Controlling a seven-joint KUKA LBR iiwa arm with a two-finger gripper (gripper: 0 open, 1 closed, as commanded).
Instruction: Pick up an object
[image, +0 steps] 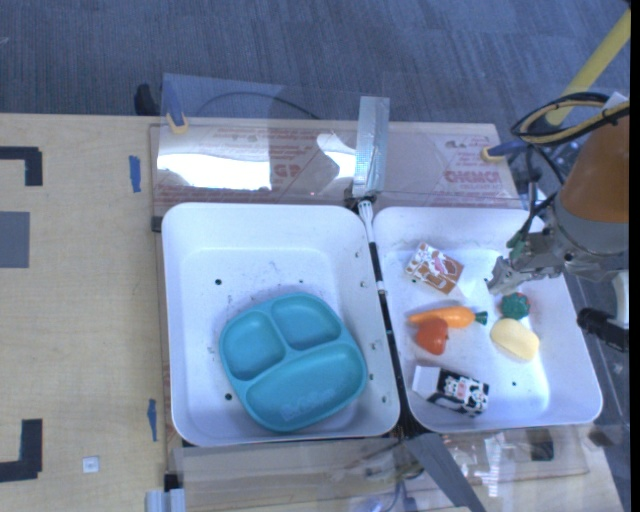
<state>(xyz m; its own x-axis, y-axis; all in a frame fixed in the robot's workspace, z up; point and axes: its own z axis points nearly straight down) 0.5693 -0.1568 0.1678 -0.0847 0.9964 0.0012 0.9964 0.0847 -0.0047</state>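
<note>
Camera view: the gripper (510, 280) hangs low over the right bin (580, 400) near its right edge, its fingers slightly apart and nothing between them. Just below the fingertips lies a small green ball (515, 306), and touching that, lower still, a pale yellow lemon (516, 340). Left of these, mid-bin, an orange carrot (445, 317) rests against a red tomato (431, 339). A printed carton (434, 268) lies above them, and a black-and-white box (454, 389) sits toward the bottom. The left bin (190, 250) holds a blue divided plate (292, 360).
</note>
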